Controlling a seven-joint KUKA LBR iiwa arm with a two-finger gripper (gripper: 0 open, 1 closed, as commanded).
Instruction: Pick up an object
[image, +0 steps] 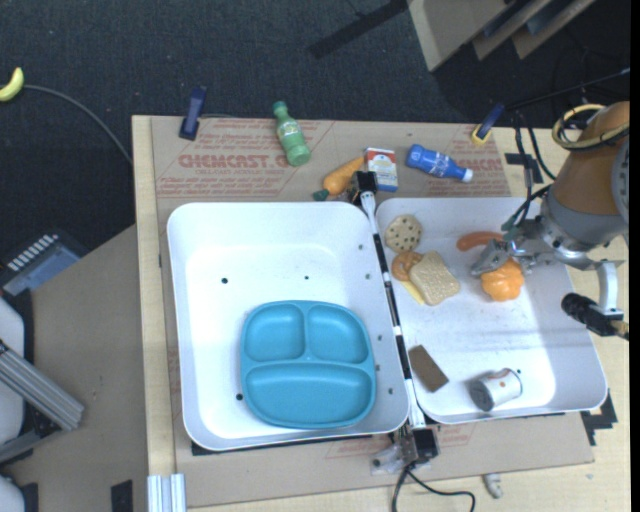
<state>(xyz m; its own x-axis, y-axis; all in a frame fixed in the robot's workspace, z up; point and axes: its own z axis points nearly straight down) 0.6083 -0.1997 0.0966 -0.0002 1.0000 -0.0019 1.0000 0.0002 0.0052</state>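
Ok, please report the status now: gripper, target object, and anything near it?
Gripper low in right bin, at orange fruit. Grasp not confirmed. Sausage close beside; bread slice further off.

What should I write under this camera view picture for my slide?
Robot hand hovers by an orange toy in the right bin.

One fixed camera, mounted above the bench (250, 150) and tilted down at a slant. Its near edge runs along the bottom of the frame, its far edge along the top, where dark floor shows beyond. Both bins sit whole within the frame: the left bin (200, 240) near centre, the right bin (560, 350) toward the right side. The arm (590, 180) enters from the right edge. Distance is moderate; small items read clearly.
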